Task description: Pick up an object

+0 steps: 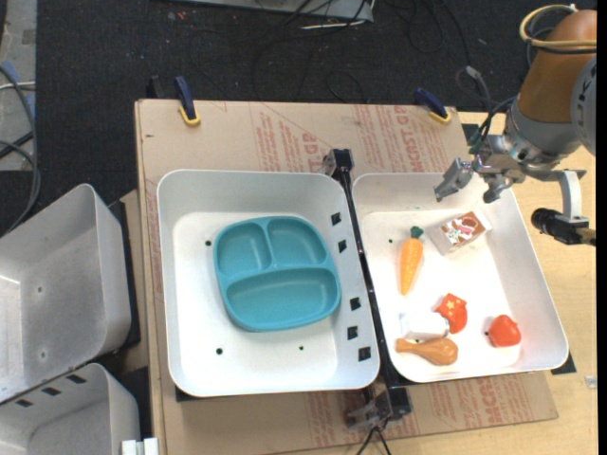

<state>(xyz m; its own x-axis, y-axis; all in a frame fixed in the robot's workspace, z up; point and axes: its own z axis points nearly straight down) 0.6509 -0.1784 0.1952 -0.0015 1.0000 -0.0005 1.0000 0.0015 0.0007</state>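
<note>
While the arm reaches in from the right, the tool [471, 182] hangs over the far edge of the right bin [536, 273], its two fingers spread apart with nothing between them. Nearest to it is a small printed box [458, 233], lying flat on the bin floor just toward the camera from the tool and apart from it. The box's long axis runs on a slant, its right end tipped toward the far side. Left of the box lies a toy carrot [410, 262], long axis running roughly near to far, green top pointing away. Nearer the front rim sit a red pepper piece [452, 312], a red tomato [504, 331], and a chicken drumstick [430, 350] beside a small white piece [421, 326]. The left bin [190, 282] holds a teal divided plate [276, 272]. Both bins rest on the cardboard-covered worktop [285, 131].

Judgement: no pick is yet made. The box is the likeliest target; the tool would need to come a little forward and down, fingers set across the box's short side.
</note>
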